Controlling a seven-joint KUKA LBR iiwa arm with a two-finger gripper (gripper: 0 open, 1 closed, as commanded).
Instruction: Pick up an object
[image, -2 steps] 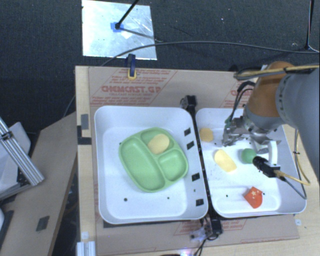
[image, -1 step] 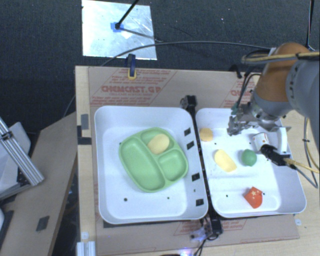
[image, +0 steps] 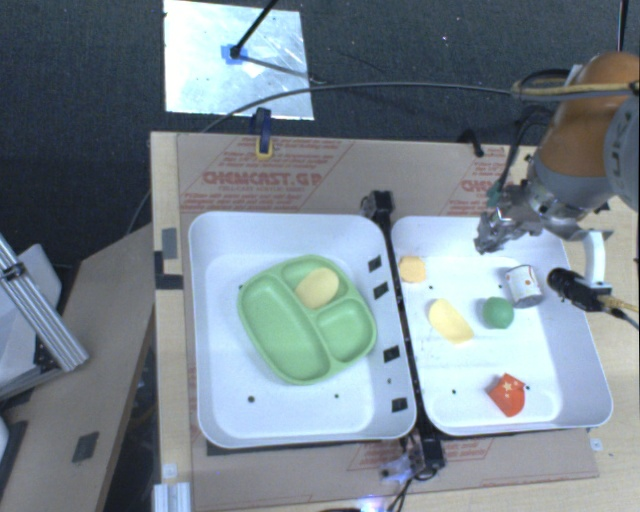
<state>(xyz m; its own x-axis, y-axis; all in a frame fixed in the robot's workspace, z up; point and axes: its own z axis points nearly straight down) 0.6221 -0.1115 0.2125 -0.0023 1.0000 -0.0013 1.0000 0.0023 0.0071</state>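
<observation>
Camera view: two white bins are seen side by side on the bench. In the left bin (image: 215, 300) a green divided plate (image: 300, 325) is set, with a yellow lump (image: 319, 287) lying in its upper compartment.

In the right bin (image: 580, 390) five pieces are scattered: an orange-yellow piece (image: 412, 268) near the upper-left corner, a yellow oblong (image: 450, 321) below it, a green ball (image: 498, 312) just right of that, a small silver can (image: 522, 284) on its side above the ball, and a red block (image: 507, 394) near the bottom edge.

The gripper (image: 492, 238) is positioned over the bin's upper edge, apart from every piece. Nothing is seen held in it. Claw opening can't be told, too blurred.
</observation>
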